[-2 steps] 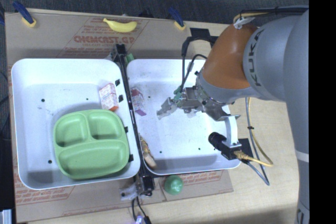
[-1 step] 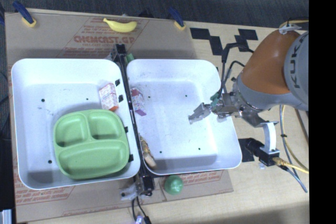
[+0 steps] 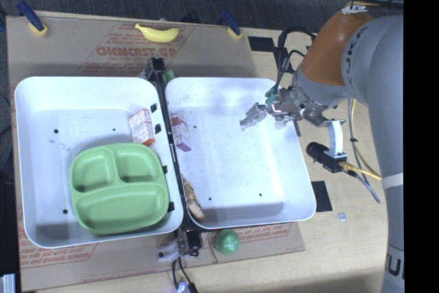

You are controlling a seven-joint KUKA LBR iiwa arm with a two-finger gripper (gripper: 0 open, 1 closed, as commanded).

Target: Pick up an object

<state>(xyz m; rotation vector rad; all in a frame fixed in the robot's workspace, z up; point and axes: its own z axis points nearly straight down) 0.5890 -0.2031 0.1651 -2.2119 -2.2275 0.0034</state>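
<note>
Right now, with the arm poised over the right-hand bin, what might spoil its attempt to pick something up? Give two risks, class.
1. The two-finger gripper hangs over bare floor of the right white bin; closing here would likely grab nothing.
2. The small pink-and-white packet and the tan object lie tight against the wall between the bins, so a finger may strike the wall before gripping.

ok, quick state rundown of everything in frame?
end effector: over the right bin, nothing visible between its fingers
green tray: right side up, flat in the left bin, compartments bare
small carton: lying in the left bin, just above the tray
packet: lying against the right bin's left wall
banana: on the cardboard, outside the bins
green ball: on the cardboard below the right bin
</note>
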